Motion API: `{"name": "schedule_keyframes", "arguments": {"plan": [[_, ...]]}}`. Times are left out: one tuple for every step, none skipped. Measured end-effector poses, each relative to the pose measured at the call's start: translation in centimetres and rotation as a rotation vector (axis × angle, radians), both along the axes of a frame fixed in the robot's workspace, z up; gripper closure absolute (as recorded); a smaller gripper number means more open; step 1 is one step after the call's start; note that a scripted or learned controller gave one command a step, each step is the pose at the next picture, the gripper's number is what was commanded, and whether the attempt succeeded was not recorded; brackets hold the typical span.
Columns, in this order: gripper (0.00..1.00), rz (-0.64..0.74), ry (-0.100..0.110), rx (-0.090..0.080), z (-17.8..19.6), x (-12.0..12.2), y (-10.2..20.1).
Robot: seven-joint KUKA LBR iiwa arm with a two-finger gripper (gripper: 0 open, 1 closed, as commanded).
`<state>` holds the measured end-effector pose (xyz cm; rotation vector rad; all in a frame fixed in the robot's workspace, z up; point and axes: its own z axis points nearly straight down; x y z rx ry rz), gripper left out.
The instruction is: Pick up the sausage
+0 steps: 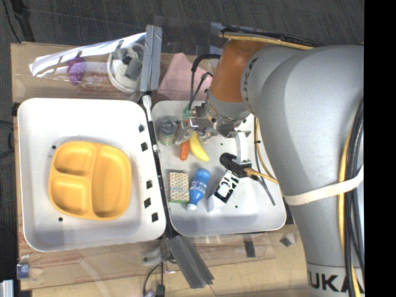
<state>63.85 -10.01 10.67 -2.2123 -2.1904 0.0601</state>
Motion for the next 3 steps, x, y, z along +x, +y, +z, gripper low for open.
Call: {"name": "schedule_keyframes", "arguments": {"plan": [[1.00,0.180,-0.041,0.005,-1.3,-0.3,-0.3],[1.00,0.183,-0.034,0.004,-0.7,-0.4,-0.4],[1.00,0.186,-0.026,0.005,-0.2,-0.4,-0.4]]}}
